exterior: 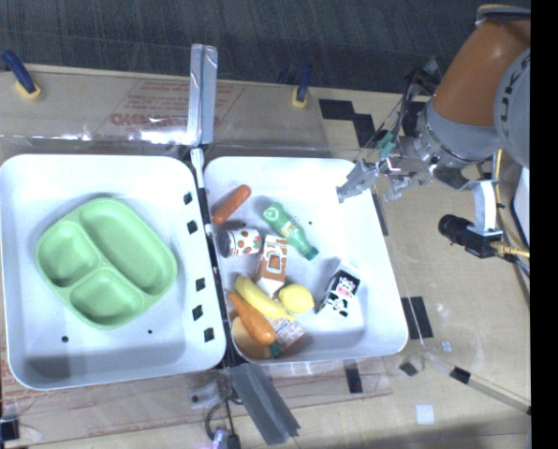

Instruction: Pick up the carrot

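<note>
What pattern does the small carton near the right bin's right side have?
Black-and-white cow patches on the small carton, seen best in the camera view.

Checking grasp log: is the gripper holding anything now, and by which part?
Nothing is held. The gripper hangs over the right bin's upper right corner, with nothing between its fingers.

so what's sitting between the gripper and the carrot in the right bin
In the camera view, the green bottle lies roughly between the gripper and the carrot, with the small orange-and-white carton and the banana further along.
</note>
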Available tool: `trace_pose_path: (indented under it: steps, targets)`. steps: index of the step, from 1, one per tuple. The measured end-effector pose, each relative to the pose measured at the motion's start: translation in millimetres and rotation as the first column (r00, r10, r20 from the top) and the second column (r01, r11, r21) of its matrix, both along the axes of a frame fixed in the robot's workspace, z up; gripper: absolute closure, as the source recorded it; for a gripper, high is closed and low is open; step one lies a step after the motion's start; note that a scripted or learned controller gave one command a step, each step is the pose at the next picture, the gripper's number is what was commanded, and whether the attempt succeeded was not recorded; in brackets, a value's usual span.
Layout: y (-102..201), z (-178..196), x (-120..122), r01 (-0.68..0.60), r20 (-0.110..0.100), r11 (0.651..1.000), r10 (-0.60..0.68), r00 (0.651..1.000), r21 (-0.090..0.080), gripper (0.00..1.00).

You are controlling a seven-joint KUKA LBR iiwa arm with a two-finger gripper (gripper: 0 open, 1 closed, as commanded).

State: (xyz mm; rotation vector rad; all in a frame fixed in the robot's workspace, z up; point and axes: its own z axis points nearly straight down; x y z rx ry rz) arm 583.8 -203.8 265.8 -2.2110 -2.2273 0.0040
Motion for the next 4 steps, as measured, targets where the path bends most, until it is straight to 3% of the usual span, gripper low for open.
trace_pose_path:
  steps: [1,2,3,4]
  targets:
    - [89.1,-145.7,-74.2,-0.189,0.002,0.982,0.189,0.982,0.000,0.00]
    - [101.9,-169.5,-54.8,-0.334,0.013,0.943,0.334,0.943,-0.007,0.00]
    - [201.4,-73.3,23.5,-0.549,0.004,0.836,0.549,0.836,-0.001,0.00]
    - [210.2,-74.5,-27.4,-0.763,0.001,0.646,0.763,0.646,0.002,0.00]
